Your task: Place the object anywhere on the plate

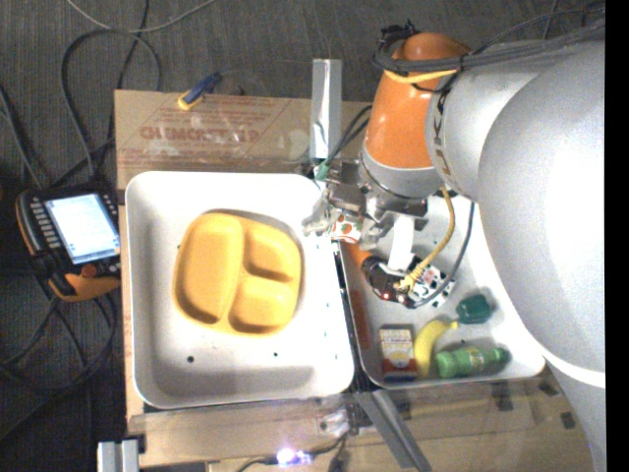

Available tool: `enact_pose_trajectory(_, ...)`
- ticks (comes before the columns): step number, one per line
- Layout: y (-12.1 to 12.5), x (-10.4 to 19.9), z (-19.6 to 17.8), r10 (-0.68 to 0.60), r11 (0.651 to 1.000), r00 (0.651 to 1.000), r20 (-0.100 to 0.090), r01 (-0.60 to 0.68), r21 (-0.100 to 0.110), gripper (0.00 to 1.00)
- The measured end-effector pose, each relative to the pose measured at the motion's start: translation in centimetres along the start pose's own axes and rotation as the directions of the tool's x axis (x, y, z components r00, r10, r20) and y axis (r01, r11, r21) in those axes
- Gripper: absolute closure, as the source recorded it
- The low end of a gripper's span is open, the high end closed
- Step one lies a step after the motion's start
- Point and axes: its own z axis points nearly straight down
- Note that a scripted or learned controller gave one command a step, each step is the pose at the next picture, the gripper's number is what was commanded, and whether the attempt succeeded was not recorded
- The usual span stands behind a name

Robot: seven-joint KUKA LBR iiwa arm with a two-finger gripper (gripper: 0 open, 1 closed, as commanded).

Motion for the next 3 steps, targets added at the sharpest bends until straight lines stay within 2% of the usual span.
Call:
enact_pose_trajectory(1,-5.5,3.2,-6.6,-0.106,0.994,0.994,0.0,0.106,-0.001,1.0)
enact_pose_trajectory(2,0.5,1.5,-0.1,-0.266,0.964,0.964,0.001,0.266,-0.001,1.0)
enact_pose_trajectory(3,0.5,1.5,-0.1,-0.266,0.964,0.964,0.001,0.266,-0.001,0.0)
